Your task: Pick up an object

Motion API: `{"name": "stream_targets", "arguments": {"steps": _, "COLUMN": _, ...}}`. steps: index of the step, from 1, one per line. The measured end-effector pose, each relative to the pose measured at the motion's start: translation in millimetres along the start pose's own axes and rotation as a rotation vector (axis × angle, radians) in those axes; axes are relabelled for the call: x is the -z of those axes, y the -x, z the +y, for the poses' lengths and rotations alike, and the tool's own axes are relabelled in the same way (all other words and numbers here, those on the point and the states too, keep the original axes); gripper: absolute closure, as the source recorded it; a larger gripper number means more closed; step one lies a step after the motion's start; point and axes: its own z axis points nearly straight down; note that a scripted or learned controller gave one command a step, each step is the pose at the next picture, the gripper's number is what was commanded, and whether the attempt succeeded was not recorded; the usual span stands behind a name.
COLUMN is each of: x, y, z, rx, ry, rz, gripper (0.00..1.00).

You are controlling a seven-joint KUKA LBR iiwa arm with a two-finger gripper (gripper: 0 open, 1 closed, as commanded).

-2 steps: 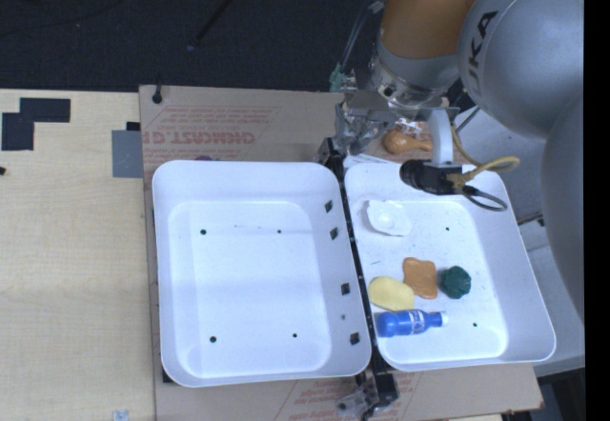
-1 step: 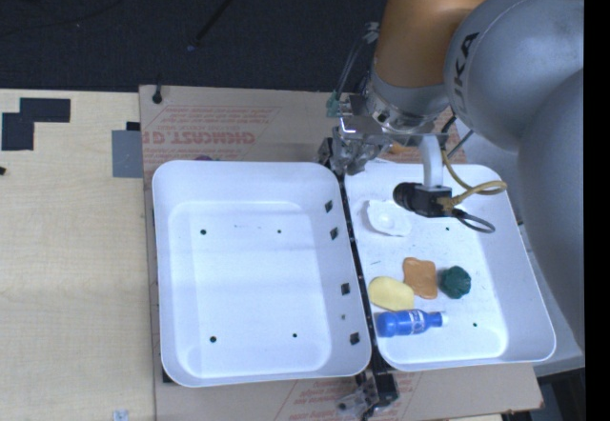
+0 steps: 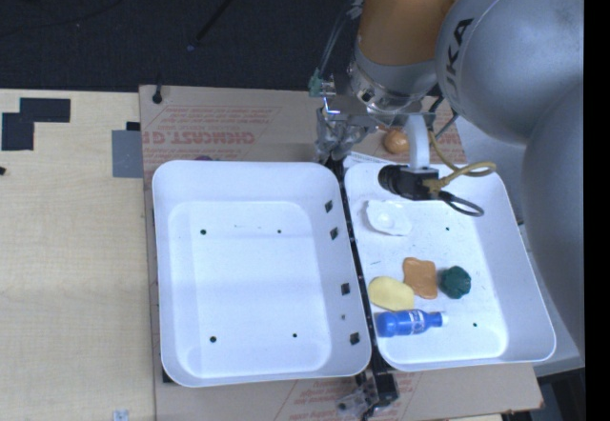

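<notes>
Hanging over the far edge of the right bin (image 3: 519,248), the gripper (image 3: 335,138) is too cluttered by its own hardware to tell its state, while nearer in that bin lie a blue bottle (image 3: 408,322), a yellow piece (image 3: 391,292), an orange piece (image 3: 420,276) and a green ball (image 3: 456,281).

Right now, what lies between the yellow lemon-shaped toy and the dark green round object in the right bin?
In the camera view, an orange-brown flat piece lies between the yellow lemon-shaped toy and the dark green round object, touching the lemon.
</notes>
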Motion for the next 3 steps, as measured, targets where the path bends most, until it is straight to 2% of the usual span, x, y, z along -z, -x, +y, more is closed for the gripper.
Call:
{"name": "stream_targets", "arguments": {"steps": 1, "x": -85.3, "y": 14.1, "z": -2.3, "rx": -0.005, "ry": -0.012, "rz": -0.004, "gripper": 1.00}}
{"name": "stream_targets", "arguments": {"steps": 2, "x": 22.1, "y": -12.6, "z": 0.8, "rx": 0.000, "ry": 0.007, "rz": 0.000, "gripper": 1.00}}
{"name": "stream_targets", "arguments": {"steps": 3, "x": -41.3, "y": -12.3, "z": -1.4, "rx": -0.004, "ry": -0.009, "rz": -0.003, "gripper": 1.00}}
